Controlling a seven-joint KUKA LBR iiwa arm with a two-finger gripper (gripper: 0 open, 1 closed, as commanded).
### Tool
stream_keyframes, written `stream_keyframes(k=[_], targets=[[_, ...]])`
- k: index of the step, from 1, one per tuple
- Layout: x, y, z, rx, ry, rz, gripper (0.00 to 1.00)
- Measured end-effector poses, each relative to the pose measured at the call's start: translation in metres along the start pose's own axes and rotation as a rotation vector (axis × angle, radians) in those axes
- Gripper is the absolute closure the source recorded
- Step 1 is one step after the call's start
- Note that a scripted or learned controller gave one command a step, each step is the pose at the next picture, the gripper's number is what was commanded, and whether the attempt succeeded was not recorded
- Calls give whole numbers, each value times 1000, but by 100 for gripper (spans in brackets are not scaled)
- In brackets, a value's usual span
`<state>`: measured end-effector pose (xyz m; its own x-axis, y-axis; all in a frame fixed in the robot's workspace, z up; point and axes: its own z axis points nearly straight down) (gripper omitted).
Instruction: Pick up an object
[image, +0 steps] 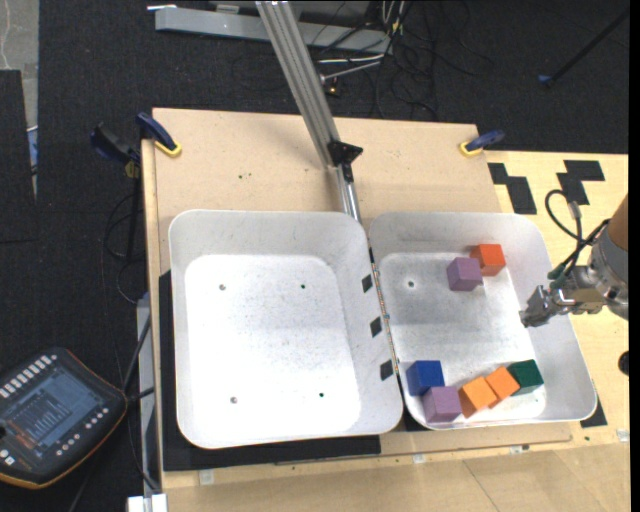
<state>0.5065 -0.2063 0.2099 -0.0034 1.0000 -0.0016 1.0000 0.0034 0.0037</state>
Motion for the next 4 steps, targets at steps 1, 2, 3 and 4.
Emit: stream_keyframes(k=[1, 2, 3, 4], targets=[[51, 4, 5, 4, 3, -4, 100], [103, 7, 7, 4, 4, -5, 100], [151, 22, -8, 1, 3, -5, 100], [207, 30, -2, 4, 3, -6, 100]])
